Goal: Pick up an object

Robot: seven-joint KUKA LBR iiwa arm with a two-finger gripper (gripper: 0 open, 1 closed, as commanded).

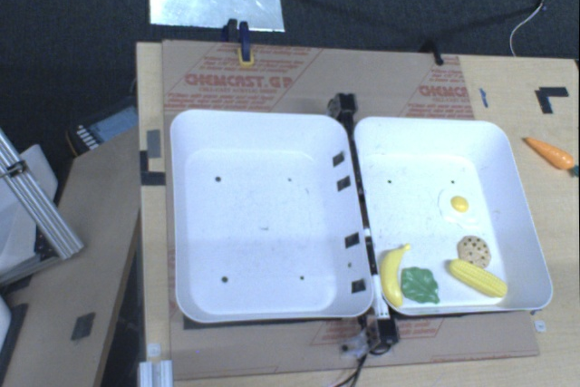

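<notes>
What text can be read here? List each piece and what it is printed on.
"CHEMCAST GP", red print on the brown board behind the left bin.
The same red print, partly readable, on the board behind the right bin.
Faint red print along the board's front edge: too blurred to read.
Nothing is printed on the bins or the toy food.

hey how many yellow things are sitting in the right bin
3: a banana by the near-left corner, touching a green leafy piece; an ear of corn near the front right; a fried egg with a yellow yolk farther back. Nothing looks stacked or hidden.
</notes>
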